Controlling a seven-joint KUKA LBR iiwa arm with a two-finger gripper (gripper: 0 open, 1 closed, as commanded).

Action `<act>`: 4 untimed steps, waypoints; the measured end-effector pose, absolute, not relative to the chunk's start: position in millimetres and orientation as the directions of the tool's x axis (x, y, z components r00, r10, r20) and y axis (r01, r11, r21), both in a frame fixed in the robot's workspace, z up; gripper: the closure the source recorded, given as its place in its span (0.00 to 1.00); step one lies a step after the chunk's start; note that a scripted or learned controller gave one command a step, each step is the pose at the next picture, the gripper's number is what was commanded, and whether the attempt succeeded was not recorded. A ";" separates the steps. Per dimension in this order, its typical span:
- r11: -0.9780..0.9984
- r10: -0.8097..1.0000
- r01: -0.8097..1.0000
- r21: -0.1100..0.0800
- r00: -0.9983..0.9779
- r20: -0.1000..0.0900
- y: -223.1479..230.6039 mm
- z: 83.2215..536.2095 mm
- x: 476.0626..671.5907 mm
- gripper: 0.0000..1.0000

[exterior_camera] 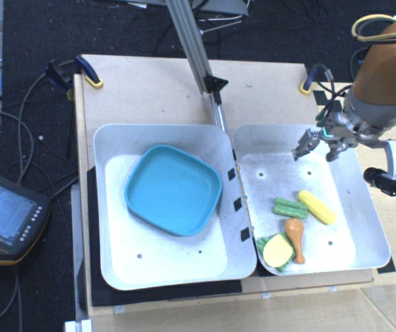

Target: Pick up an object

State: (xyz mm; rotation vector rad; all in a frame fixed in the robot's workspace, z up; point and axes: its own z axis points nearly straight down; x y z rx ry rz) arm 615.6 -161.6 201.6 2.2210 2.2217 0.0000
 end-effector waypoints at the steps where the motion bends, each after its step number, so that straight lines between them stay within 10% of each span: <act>1: 0.000 1.000 1.000 0.000 0.000 0.000 -161.6 201.5 615.6 0.00; 4: 0.001 1.000 1.000 -0.001 -0.001 0.000 -148.8 94.6 614.5 0.00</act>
